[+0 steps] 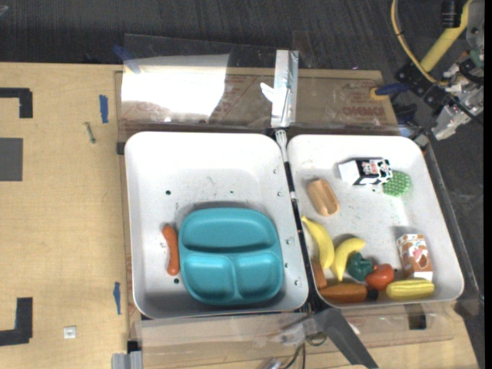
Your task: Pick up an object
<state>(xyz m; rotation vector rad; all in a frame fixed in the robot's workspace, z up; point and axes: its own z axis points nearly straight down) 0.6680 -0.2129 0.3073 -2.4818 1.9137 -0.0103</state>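
Toy food waits in the right bin [442,206] as the pincer [460,102] hangs beyond its far corner.
Whether the pincer is apart or together cannot be told; the lone bread roll [324,197], apart from neighbours, looks the easiest pick.

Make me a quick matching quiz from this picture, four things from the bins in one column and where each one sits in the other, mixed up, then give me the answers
Things:
1. teal tray
2. green ball
3. hot dog bun
4. juice box

Places:
A. right bin, beside its left wall, above the bananas
B. right bin, near its right wall, above the yellow corn
C. left bin, beside the orange sausage
D. right bin, just right of the milk carton

Pairs: 1-C, 2-D, 3-A, 4-B
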